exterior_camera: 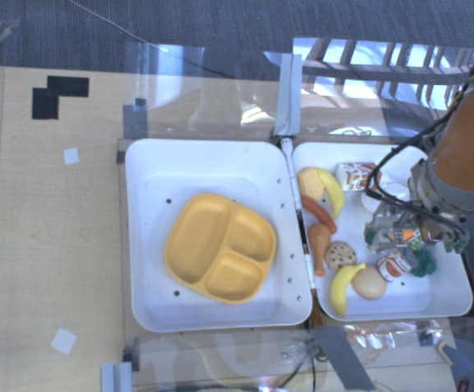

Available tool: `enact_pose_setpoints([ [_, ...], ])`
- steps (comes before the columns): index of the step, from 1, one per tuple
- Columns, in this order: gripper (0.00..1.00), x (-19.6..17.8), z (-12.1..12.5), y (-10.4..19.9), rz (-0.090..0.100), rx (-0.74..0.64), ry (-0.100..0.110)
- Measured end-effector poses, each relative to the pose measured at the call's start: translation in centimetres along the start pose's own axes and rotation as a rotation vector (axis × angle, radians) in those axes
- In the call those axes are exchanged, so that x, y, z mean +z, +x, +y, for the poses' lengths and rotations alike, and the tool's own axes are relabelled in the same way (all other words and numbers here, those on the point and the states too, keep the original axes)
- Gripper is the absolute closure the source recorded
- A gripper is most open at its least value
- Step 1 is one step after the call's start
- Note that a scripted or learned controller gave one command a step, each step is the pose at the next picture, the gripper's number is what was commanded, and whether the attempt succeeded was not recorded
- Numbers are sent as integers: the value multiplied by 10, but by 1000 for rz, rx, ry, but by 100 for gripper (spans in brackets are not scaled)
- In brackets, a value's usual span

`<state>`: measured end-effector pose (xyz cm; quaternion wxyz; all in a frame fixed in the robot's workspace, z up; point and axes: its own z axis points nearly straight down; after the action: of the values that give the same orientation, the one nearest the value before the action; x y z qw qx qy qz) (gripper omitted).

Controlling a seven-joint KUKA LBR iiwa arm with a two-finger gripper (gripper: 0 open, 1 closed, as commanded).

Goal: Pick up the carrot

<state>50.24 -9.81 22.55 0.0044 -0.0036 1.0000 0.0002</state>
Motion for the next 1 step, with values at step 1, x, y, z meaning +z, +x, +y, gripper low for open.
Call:
enact_pose_setpoints([
  [1,100,18,-84,-58,0,-213,2],
])
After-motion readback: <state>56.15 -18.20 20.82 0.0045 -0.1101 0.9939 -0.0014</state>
